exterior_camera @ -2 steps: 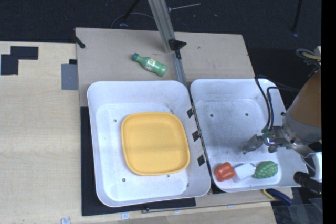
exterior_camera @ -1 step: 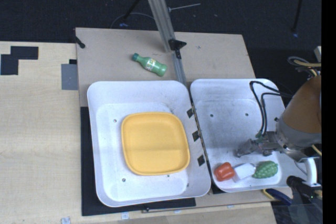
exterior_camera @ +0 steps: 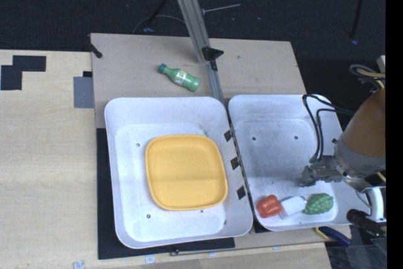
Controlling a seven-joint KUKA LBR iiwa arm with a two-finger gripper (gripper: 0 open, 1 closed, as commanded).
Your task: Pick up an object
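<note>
A: Two white bins are seen side by side on the bench (exterior_camera: 264, 60). In the left bin (exterior_camera: 126, 129) a yellow plate (exterior_camera: 186, 171) is laid flat, roughly in the middle.

B: And what is found in the right bin (exterior_camera: 271, 129)?

A: Three small things are gathered along its near edge. A red pepper (exterior_camera: 269, 205) is placed furthest left, a small white object (exterior_camera: 293, 206) lies just beside it, and a green bumpy piece (exterior_camera: 318, 203) is set to the right, touching or nearly touching the white one. What the white object is cannot be made out.

B: Where is the gripper (exterior_camera: 313, 176) located?

A: It is positioned low in the right bin, just above the green piece and the white object, at the end of the arm (exterior_camera: 364, 135) that is reached in from the right. A black cable (exterior_camera: 313, 120) is looped over the bin beside it.

B: Can it be said how the fingers are set?

A: That cannot be told; the tip is dark and blurred. Nothing is seen to be held by it.

B: Is anything noted outside the bins?

A: A green bottle (exterior_camera: 179, 77) is laid on its side on the bench behind the left bin, and a metal rail (exterior_camera: 195, 16) is slanted up from between the bins.
</note>
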